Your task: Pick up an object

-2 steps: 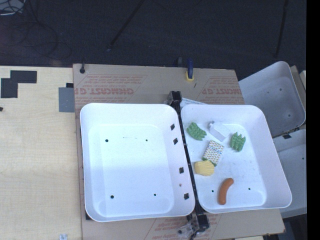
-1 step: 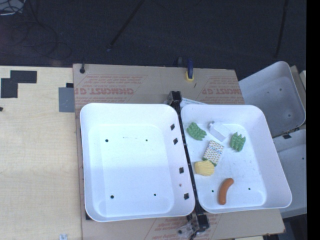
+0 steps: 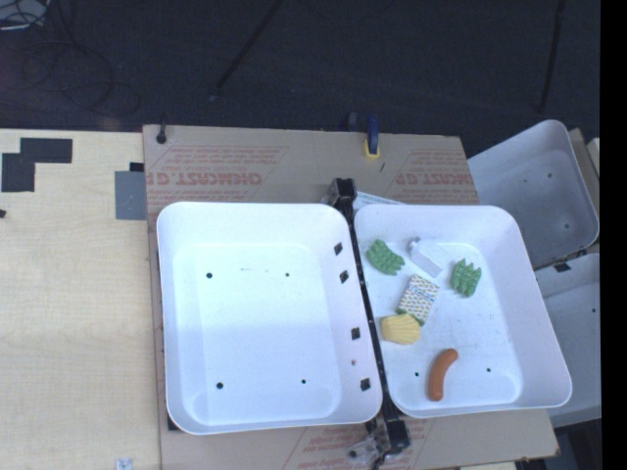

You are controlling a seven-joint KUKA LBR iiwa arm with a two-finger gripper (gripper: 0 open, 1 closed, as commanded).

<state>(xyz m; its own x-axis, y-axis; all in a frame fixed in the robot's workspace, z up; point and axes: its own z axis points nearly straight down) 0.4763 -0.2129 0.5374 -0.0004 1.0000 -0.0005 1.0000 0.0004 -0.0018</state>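
Bench point(image 3: 78, 311) notes: right-hand shallow white plastic bin point(image 3: 534, 292) carries every candidate. Orange sausage-shaped toy point(image 3: 441, 374) at its six o'clock, lying apart, my likeliest pick. Yellow lumpy toy point(image 3: 400, 329) touches checkered flat card point(image 3: 419, 297) near centre; two green ridged toys point(image 3: 384, 257) toward twelve. State of my jaws: cannot tell.

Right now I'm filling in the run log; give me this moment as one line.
stage: before pick | right bin: sausage, corn, two green toys | nothing lifted
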